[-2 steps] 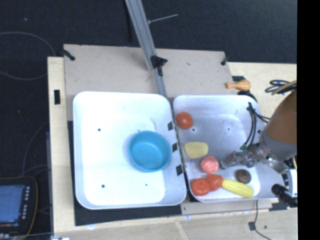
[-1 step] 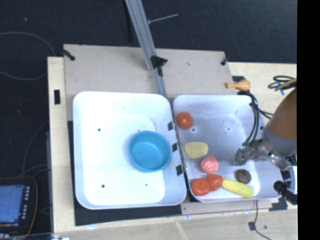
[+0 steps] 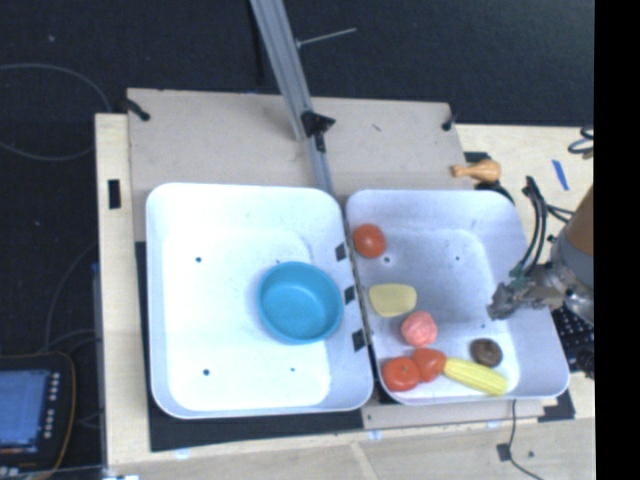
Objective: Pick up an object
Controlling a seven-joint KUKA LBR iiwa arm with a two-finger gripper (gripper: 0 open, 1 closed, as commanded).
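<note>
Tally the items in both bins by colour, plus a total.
Blue: 1, round plastic bowl, left bin
Red: 3, round tomato-like ball, round fruit, smaller piece touching it
Yellow: 2, pale rounded block, corn cob
Pink: 1, knobbly ball
Brown: 1, small round piece
Total: 8; 7 in the right bin
</note>
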